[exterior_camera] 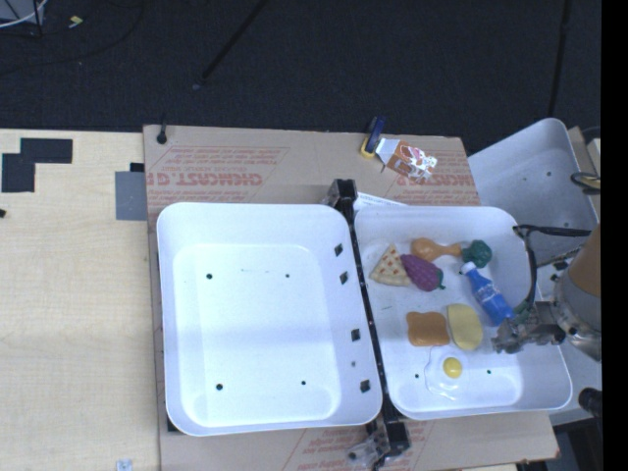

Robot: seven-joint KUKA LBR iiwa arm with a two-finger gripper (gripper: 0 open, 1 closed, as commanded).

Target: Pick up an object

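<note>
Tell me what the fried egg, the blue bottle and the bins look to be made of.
Fried egg: probably moulded plastic; smooth, uniform white with a solid yellow yolk. Blue bottle: likely plastic too; saturated even colour, white cap. Bins: seemingly thin formed plastic; glossy white with rounded corners and soft reflections.

The arm enters at about four o'clock in the camera view, its orange band cut by the frame edge. The tool (512,338) reaches toward nine o'clock, low and dark; cables loop above the wrist.
</note>
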